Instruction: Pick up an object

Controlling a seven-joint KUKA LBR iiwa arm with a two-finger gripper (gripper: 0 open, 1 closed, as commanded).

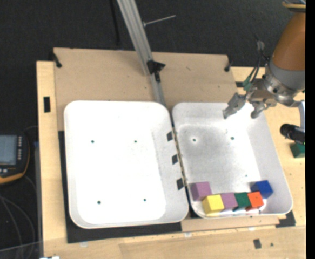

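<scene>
A: Any lettering, numbers or labels legible on bench, bins or blocks?

B: None. The handheld screen device (3, 154) at left showed a lit display, but too blurred to read. The coloured blocks (231, 198) carried no readable marks.

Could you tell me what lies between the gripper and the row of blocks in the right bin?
Bare bin floor in the camera view: the gripper is at the far end, the blocks along the near wall.
</scene>
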